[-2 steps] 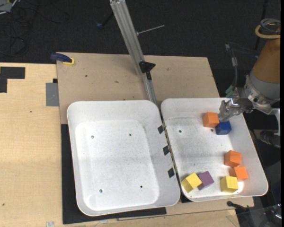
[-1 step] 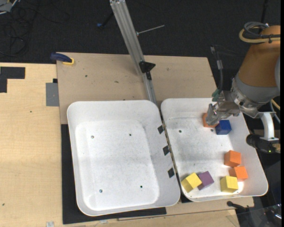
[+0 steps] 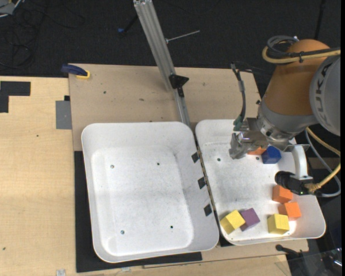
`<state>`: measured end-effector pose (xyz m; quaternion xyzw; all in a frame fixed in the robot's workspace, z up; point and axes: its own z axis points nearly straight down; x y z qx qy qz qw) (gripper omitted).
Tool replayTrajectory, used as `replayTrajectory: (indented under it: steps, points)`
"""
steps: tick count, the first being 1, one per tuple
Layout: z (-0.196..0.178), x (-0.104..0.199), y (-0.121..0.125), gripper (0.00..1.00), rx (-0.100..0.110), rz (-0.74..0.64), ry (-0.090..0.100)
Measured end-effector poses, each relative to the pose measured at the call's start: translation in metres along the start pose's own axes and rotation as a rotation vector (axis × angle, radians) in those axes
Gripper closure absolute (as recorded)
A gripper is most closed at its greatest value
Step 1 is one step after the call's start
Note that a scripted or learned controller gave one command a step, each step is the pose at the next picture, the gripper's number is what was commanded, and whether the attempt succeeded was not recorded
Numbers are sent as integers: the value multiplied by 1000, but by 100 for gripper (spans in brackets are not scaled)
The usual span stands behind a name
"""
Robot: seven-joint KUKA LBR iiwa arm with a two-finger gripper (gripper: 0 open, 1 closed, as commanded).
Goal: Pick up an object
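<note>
Letters "KU" read on my arm's grey casing; the remainder is cut off. My gripper (image 3: pixel 240 145) sits low in the right bin (image 3: pixel 218 132), in its far half. Cannot tell its state. Just beside it: blue block (image 3: pixel 271 155), with an orange piece (image 3: pixel 255 150) half hidden under my wrist. Toward the bin's near rim: yellow block (image 3: pixel 233 220), purple block (image 3: pixel 250 217), another yellow block (image 3: pixel 278 223), two orange blocks (image 3: pixel 282 194).

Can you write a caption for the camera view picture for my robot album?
Robot arm's pincer reaches into the right bin near a blue block, with yellow, purple and orange blocks nearby.
</note>
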<state>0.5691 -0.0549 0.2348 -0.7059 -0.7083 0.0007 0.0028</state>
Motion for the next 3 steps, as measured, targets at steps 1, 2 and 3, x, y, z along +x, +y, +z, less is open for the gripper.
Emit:
replayTrajectory:
  steps: [1,2,3]
  points:
    - [9,43,-9,100,0,0,-1]
    - [18,98,-18,100,1,-1,0]
    - [2,145,-24,100,-3,-1,-1]
